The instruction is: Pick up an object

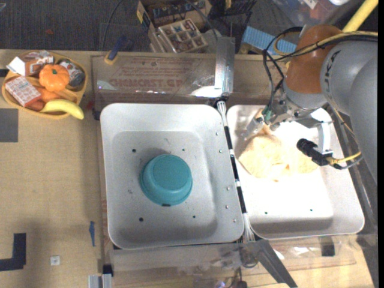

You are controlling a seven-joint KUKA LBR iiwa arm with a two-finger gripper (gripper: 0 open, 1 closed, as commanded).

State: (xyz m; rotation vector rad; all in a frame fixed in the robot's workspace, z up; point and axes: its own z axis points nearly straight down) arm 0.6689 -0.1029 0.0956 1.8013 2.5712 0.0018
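The gripper (pixel 269 119) was seen low over the rear corner of the right bin (pixel 300 215), on the side nearest the left bin (pixel 120 131). Whether it was spread or closed could not be made out. Just in front of it, toward the camera, a pale yellow sheet (pixel 270 158) was spread crumpled on the bin floor, its far edge reaching up to the gripper; contact could not be judged. The two bins' meeting rims were found close beside the gripper. Across them, well apart, a teal bowl (pixel 167 179) was set in the middle of the left bin. Farthest off, past that bin, a yellow dish (pixel 12 95) was seen with a toy pumpkin (pixel 54 77) and a banana (pixel 63 108).
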